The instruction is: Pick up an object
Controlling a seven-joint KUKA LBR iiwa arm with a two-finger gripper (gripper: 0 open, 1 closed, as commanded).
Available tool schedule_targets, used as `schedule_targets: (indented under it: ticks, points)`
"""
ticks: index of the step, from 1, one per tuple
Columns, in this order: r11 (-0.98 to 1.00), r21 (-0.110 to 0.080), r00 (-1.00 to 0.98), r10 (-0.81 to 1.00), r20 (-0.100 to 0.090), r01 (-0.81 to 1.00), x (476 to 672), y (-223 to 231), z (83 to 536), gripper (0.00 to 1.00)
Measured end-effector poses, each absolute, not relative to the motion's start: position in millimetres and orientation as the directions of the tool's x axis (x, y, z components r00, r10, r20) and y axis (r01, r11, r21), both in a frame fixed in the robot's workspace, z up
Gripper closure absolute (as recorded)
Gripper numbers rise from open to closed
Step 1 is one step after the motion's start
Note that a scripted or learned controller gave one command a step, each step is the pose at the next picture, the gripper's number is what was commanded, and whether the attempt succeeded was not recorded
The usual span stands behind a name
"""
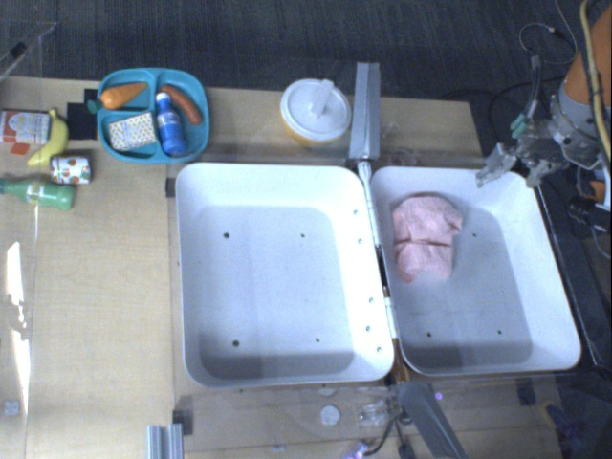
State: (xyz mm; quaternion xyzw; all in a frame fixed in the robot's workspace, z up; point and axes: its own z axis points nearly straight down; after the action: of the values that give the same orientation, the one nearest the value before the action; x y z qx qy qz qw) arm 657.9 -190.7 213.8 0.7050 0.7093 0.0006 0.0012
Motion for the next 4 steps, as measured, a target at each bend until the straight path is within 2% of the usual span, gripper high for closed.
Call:
schedule_targets:
  ticks: [1, 2, 3, 4]
  points:
    - [0.008, 0.003, -0.008, 1.000, 0.000, 1.000, 635.1, -144.9, 211.6, 0.00]
    - [0.105, 0.010, -0.105, 0.994, -0.002, 0.994, 663.7, -92.4, 88.2, 0.00]
    - [0.208, 0.010, -0.208, 0.978, -0.003, 0.978, 619.5, -104.1, 88.9, 0.00]
    - [0.176, 0.011, -0.176, 0.984, -0.004, 0.984, 574.7, -149.7, 89.4, 0.00]
